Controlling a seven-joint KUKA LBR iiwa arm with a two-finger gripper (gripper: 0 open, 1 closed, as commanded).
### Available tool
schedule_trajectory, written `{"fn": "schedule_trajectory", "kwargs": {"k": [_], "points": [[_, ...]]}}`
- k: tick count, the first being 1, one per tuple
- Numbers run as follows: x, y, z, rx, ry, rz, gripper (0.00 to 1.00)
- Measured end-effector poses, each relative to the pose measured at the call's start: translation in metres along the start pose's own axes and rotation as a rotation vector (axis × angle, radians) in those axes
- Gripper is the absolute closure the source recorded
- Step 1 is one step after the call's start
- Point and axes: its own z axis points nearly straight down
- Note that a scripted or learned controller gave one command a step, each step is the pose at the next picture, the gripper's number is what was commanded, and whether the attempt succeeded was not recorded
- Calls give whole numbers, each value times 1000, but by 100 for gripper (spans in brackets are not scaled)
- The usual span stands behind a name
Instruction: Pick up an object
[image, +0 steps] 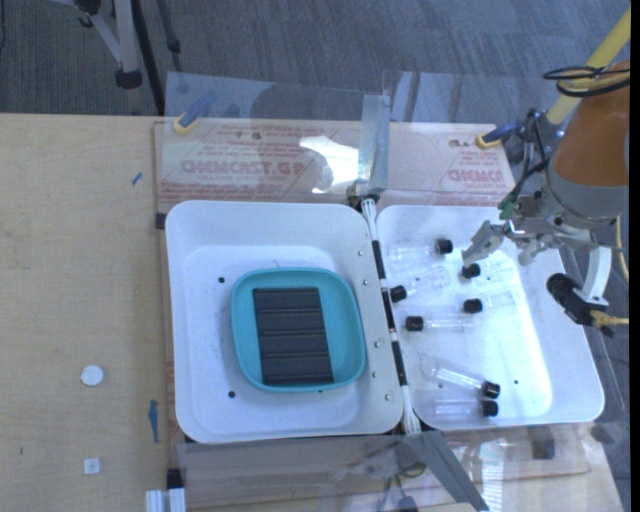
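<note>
Several clear plastic tubes with black caps lie scattered in the right white bin (570, 400), among them one tube (445, 323) near the middle and two tubes (465, 382) at the front. My gripper (505, 247) hangs over the bin's far right part, open, with nothing between its fingers. Its left fingertip (483, 243) is just above a black-capped tube (470, 270). The left white bin (190, 300) holds a teal tray (243, 300) with a dark ribbed block (291, 336) in it.
A clear acrylic divider (374, 140) stands upright behind the seam between the bins. Cables and a black connector (566, 296) hang off the arm at the right bin's right edge. A small white disc (92, 376) lies on the wooden bench to the left.
</note>
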Motion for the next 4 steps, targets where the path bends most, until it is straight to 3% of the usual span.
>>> {"fn": "schedule_trajectory", "kwargs": {"k": [1, 2, 3, 4], "points": [[-46, 43, 85, -30, -10, -31, 0], [-36, 52, 99, -6, -4, -100, 0], [-32, 0, 107, -6, -3, -89, 0], [-33, -79, 108, -6, -1, -45, 0]]}}
